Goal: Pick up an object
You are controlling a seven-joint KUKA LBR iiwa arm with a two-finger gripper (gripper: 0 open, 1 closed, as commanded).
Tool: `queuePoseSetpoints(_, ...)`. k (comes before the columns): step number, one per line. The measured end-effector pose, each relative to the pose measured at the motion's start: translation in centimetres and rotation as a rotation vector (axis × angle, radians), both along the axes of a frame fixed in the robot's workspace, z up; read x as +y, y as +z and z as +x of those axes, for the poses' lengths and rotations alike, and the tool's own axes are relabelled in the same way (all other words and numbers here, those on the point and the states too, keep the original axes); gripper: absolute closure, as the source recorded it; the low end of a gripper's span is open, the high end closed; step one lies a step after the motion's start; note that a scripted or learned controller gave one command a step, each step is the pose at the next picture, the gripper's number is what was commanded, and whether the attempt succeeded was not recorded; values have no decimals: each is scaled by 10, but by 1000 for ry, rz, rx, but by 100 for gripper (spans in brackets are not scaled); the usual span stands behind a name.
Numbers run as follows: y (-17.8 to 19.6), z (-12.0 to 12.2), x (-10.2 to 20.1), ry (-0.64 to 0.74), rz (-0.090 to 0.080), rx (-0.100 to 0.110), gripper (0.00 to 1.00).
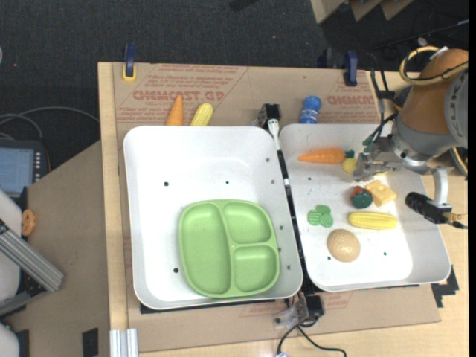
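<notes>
The grey arm, with its orange band near the top, reached in from the right over the right bin, a shallow white tray of smooth plastic with rounded corners. Its hand hung low at the bin's upper middle, just beside a small yellow piece and close to the tip of a glossy orange carrot; whether the hand was released or clenched could not be told, and nothing showed plainly between its parts.

Lower in that bin lay a pale yellow wedge like cheese, touching a small dark red and green lump. Below them rested a ribbed yellow corn cob, a green leafy cluster to its left, and a tan speckled round thing near the front.

The left bin held a matte light green divided plate with three compartments.

Both bins sat on a tan worktop covered in brown board printed with red lettering. Along its back edge lay a second small carrot, a yellow cob and a blue bottle-shaped toy. Blue clamps gripped the board's far edge. Dark carpet spread beyond, with cables and grey metal framing to the left
</notes>
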State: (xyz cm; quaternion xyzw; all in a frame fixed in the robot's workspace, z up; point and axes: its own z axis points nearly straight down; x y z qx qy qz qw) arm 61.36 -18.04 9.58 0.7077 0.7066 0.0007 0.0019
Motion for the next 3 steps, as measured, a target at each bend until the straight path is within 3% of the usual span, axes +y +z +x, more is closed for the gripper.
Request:
queuePoseSetpoints(1,119,-52,55,6,2,-5,100)
queuePoseSetpoints(2,112,-52,52,2,2,3,0)
queuePoseSetpoints(3,28,-75,14,-3,3,15,0)
